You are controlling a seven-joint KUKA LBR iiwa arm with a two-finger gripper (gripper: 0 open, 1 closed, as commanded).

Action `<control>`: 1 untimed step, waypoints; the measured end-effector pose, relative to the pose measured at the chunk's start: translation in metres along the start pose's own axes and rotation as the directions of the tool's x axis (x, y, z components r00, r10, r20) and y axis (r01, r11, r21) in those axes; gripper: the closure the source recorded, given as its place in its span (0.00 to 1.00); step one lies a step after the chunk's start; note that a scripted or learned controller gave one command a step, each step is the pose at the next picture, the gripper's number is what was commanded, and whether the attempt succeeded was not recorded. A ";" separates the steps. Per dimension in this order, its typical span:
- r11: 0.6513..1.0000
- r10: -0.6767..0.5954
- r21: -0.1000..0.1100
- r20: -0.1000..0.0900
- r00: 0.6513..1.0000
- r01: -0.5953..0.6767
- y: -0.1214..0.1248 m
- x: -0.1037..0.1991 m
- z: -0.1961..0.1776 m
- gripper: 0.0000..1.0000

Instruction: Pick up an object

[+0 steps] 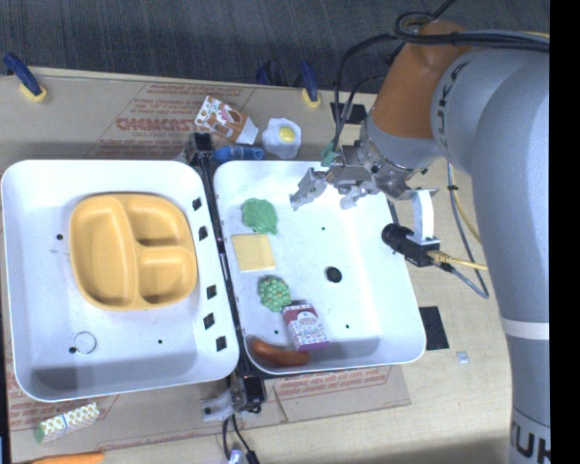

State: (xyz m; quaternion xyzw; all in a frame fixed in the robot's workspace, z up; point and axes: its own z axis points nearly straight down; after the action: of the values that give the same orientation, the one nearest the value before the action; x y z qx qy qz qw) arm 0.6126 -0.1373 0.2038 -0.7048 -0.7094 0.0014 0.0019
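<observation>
Grey arm casing with an orange band (420,75) fills the right side, closest to the lens, reaching in over the right bin (387,317). At its end the gripper (319,188) hangs above the upper part of that bin. Whether it is open or closed cannot be told from this angle, and nothing can be seen held in it.

Candidates for picking all lie in the right bin's left half. Taking the yellow cheese slice (253,252) as the landmark: a green leafy toy (260,215) sits just above it, nearest the gripper. A green broccoli piece (274,292) lies just below the slice. Further below, a small red can (305,326) rests on its side, and a brown sausage (278,354) lies at the bin's near edge, touching or almost touching the can. A dark round spot (333,275) sits to the right of the slice on the bin floor.

Left of the slice, across the divider, the left bin (29,259) holds a yellow sectioned tray (133,249). Above the slice, outside the bins, are a small printed packet (218,117), a blue item (238,152) and a yellow-and-white toy (283,136).

Judging by this, the task is at the approach step with nothing lifted. The next move likely calls for shifting left over one item, then lowering to grasp it.
</observation>
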 end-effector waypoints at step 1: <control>0.993 0.114 0.002 -0.001 0.993 -0.114 -0.060 0.022 0.113 0.00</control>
State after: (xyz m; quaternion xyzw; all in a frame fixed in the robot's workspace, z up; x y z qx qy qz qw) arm 0.5517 -0.1157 0.0907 -0.7443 -0.6679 0.0018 0.0026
